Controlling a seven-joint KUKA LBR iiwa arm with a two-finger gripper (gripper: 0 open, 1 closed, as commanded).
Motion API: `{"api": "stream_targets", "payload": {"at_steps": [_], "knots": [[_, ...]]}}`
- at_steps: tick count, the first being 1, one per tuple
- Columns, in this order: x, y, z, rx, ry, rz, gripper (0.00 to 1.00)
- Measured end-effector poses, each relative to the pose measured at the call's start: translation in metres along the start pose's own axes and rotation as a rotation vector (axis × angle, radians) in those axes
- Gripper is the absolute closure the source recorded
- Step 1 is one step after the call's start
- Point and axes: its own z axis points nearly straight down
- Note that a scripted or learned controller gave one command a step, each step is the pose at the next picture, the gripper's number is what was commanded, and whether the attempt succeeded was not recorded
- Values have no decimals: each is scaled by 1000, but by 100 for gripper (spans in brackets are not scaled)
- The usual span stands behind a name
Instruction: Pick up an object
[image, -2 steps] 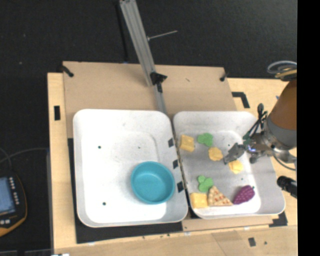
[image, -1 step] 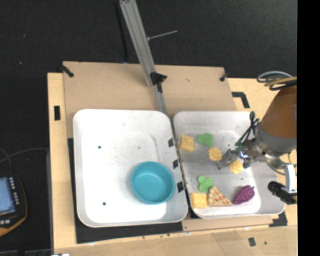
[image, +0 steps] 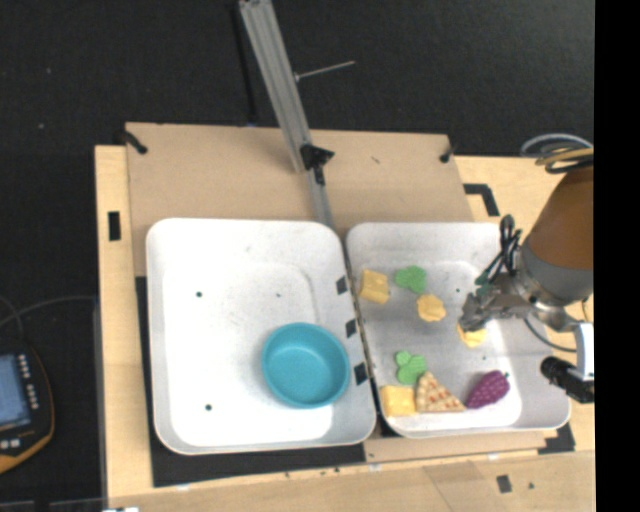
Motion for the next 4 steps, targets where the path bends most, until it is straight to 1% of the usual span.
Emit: {"api": "stream_targets", "payload": {"at_steps": [1, 2, 3, 4], "knots": [[-5, 4, -64, -4, -1, -11, 100], [-6, 4, -35, 6, 0, -7, 100], [54, -1, -36, 4, 2, -15, 100], [109, -1, -53, 1, 3, -14, 100]]}}
